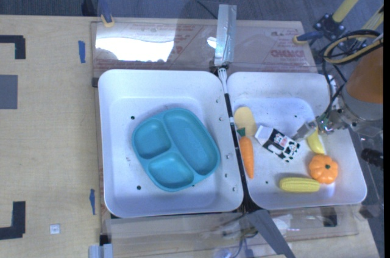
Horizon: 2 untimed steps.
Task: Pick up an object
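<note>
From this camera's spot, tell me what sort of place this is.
Likely a robot lab's grasping bench: two white bins, toy food such as a carrot and pumpkin, and blue tape marks.

Both bins are white: the left bin (116, 147) holds a turquoise-blue divided plate (175, 148), while the right bin (274, 95) holds an orange carrot (247, 157), an orange pumpkin (323, 169), a yellow corn cob (298, 184), a yellow lemon (315, 143), a pale yellow piece (244, 118) and a small black-and-white patterned box (278, 143). The bench (42, 147) is light tan wood with black corner marks and bits of blue tape.
</note>
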Tool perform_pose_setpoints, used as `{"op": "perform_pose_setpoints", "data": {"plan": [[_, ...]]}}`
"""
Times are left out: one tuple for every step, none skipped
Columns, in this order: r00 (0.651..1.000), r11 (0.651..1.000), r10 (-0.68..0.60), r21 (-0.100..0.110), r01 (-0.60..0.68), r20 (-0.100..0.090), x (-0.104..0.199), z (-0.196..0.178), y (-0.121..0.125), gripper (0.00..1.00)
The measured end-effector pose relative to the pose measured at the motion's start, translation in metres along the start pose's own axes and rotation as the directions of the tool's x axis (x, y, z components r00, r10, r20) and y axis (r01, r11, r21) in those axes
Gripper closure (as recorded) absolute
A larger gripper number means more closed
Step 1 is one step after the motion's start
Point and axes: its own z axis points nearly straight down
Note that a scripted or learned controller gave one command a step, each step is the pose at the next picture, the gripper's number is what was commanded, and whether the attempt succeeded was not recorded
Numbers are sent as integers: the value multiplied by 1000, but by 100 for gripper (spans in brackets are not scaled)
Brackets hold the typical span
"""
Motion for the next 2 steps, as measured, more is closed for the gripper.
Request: {"op": "perform_pose_setpoints", "data": {"plan": [[1000, 1000, 3, -4, -2, 13, -4, -11, 0, 100], [1000, 1000, 6, -9, -5, 15, 67, -117, 30, 100]]}}
